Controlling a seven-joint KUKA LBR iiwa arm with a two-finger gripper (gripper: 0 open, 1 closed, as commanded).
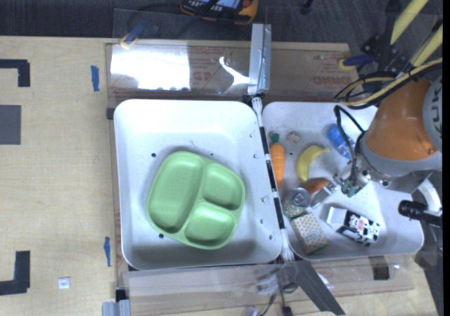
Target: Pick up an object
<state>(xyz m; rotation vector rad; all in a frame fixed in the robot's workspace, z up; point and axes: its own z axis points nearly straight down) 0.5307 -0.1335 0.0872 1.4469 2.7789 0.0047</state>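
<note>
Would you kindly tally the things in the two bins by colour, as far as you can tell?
Green: 1, plate
Orange: 1, carrot
Yellow: 1, banana
Blue: 1, bottle
Tan: 1, block
White: 1, box
Total: 6; smaller bits unclear.

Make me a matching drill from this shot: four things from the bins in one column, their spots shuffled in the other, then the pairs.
Things:
1. green divided plate
2. carrot
3. banana
4. patterned block

Places:
A. right bin, near its front left corner
B. right bin, along its left wall
C. alone in the left bin
D. right bin, just right of the orange vegetable

Pairs: 1-C, 2-B, 3-D, 4-A
</note>
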